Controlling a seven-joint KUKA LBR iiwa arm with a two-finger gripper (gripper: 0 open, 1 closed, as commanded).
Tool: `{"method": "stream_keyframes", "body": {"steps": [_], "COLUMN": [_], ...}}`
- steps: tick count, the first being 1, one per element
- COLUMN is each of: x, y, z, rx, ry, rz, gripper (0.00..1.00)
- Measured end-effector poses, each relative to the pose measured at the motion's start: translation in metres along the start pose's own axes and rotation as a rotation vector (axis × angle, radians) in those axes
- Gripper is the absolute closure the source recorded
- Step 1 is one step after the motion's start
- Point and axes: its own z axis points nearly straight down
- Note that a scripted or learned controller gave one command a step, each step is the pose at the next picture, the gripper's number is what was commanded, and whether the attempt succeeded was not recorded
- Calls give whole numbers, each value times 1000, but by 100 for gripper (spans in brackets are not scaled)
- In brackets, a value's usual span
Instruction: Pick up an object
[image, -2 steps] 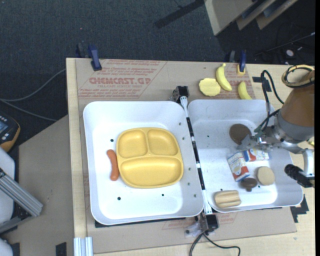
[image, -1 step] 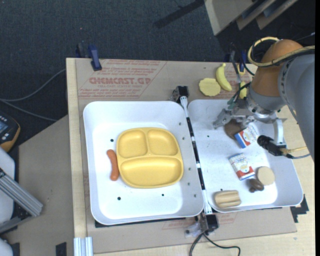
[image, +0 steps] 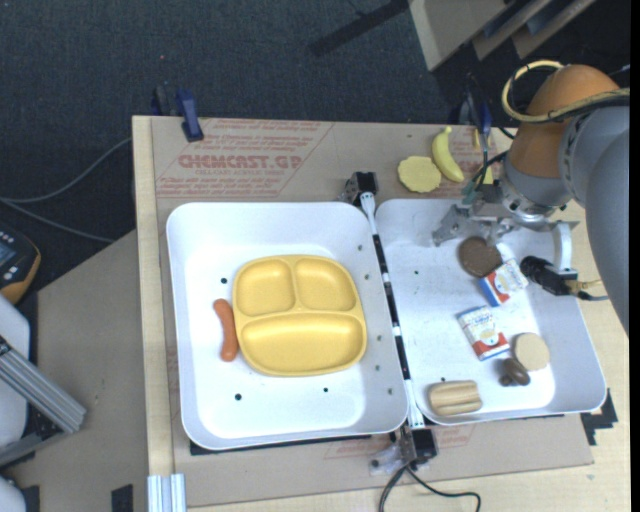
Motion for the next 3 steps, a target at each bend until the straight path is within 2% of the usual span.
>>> {"method": "stream_keyframes", "body": {"steps": [1, 2, 3], "x": [-11, -52, -25], "y": [-26, -4, -63], "z": [-1, -31, 3], "rx": [2, 0, 13], "ry": [1, -1, 4], "rz": [3, 4, 3], "gripper": [0, 0, 0]}}
